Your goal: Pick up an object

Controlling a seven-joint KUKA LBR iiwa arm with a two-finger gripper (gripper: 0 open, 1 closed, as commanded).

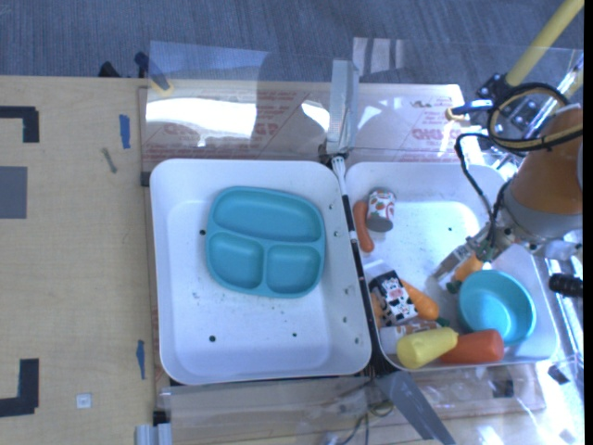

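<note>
Blue bowl (497, 306) beside red pepper (474, 346)

— What sort of place am I looking into?

— A robotics lab, from what I can see. My landmark is the pair of white bins (185, 341) side by side on a pale wooden bench (65, 248). Behind the bins stand clear plastic guard panels (278, 109), and past those is blue-grey office carpet (278, 7).

— Anything else?

— Left of the bins, black corner markers (23, 123) and bits of blue tape (125, 130) sit on the bench. Right of the bins, the grey arm with its orange band (547, 170) trails looped cables (523, 119). In the bins lie toy food (449, 346) and a teal divided plate (266, 241).
</note>
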